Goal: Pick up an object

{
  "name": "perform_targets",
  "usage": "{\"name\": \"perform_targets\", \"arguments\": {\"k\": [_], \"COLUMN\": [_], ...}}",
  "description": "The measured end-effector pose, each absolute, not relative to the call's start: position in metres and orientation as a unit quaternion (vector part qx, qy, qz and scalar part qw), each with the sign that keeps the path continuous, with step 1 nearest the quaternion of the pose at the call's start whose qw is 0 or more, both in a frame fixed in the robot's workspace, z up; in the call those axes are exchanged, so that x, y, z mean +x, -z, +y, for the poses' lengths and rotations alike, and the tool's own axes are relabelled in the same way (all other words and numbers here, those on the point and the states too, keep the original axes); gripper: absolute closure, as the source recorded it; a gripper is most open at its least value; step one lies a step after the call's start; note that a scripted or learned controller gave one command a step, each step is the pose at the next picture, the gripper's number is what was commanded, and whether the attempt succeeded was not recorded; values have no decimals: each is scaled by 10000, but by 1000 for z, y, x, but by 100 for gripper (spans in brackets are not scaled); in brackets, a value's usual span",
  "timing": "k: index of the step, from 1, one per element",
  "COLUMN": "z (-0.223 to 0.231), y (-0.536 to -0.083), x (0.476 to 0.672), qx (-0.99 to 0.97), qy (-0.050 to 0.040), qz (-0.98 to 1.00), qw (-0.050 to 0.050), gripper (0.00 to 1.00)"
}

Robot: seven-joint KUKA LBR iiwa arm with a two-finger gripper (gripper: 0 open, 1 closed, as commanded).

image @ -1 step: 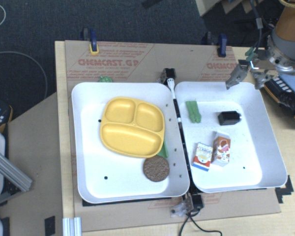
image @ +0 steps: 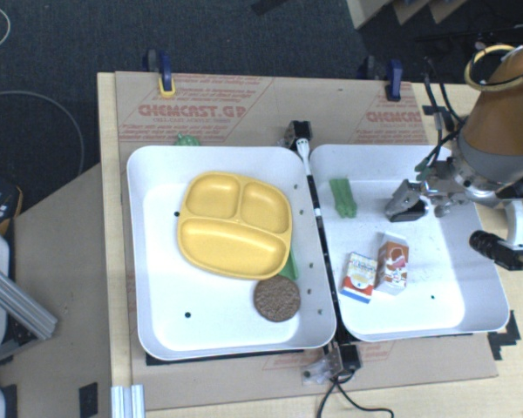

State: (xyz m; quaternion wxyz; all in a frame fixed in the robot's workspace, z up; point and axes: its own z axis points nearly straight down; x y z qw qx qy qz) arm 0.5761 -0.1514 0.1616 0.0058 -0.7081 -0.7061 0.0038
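Camera view showed the gripper (image: pixel 406 205) low over the right bin (image: pixel 479 312), whether parted or closed I could not tell. A green block (image: pixel 343 196) lay just left of it; two small cartons (image: pixel 378 272) sat nearer the front.

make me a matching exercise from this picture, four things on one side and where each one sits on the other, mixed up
Things
1. yellow divided plate
2. green block
3. brown round patty
4. two small cartons

Places
A. right bin, upper left part, near the wall between the bins
B. left bin, middle, taking up most of the floor
C. right bin, lower middle, side by side
D. left bin, lower right, just below the plate's edge

Pairs: 1-B, 2-A, 3-D, 4-C
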Motion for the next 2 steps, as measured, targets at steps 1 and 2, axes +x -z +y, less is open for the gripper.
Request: {"name": "perform_targets", "arguments": {"k": [1,2], "z": [-160,-164], "y": [-101,-188], "x": [593,576], "qx": [-7080,-7076], "qy": [15,23], "qz": [-7062,-7066], "qw": [-54,-49], "gripper": [0,0]}}
